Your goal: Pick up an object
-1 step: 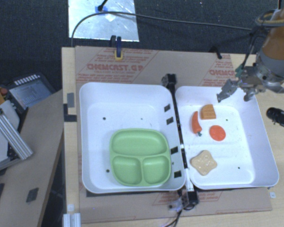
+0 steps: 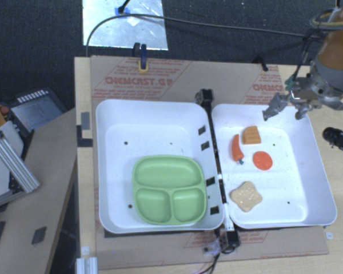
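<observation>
The gripper [image 2: 286, 110] is hovering over the right bin's [image 2: 308, 153] far edge, jaws spread and pinching nothing. Below it, 4 toy foods are lying: carrot [image 2: 236, 148], bread [image 2: 251, 135], tomato [image 2: 263, 160], cracker [image 2: 246, 196]. A green tray [image 2: 168, 189] is sitting in the left bin [image 2: 120, 130].

Two bins sit side by side on the bench. The left bin [image 2: 111, 124] holds a plate [image 2: 168, 189] with three parts, near its front. The right bin [image 2: 314, 170] holds four toy foods: a carrot [image 2: 236, 148], a waffle [image 2: 251, 135] behind (just beside the carrot), a tomato slice [image 2: 263, 160] and a cracker [image 2: 246, 196] in front. The gripper [image 2: 286, 108] hangs over the right bin's back edge.
</observation>
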`<state>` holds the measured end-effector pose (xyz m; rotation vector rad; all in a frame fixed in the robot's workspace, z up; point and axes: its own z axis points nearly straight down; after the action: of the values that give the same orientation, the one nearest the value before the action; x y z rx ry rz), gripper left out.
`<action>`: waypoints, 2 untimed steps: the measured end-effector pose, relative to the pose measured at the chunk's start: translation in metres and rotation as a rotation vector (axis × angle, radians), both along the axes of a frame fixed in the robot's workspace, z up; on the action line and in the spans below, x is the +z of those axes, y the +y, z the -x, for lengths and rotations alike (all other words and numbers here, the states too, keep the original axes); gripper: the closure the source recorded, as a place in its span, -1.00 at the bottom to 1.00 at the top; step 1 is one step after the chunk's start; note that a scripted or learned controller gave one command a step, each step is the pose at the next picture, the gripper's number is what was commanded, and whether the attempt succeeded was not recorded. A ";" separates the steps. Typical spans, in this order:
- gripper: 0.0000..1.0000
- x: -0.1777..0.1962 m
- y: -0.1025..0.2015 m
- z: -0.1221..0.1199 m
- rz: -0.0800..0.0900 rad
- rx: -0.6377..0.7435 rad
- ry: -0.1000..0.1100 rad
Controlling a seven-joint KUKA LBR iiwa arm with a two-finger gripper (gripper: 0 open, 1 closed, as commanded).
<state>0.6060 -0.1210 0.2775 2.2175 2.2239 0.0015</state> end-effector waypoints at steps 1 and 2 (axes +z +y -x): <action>-1.00 -0.056 -0.010 0.002 0.000 -0.002 0.004; -1.00 -0.098 -0.012 0.000 0.000 -0.002 0.003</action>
<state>0.6055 -0.1326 0.1794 2.2209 2.2230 -0.0017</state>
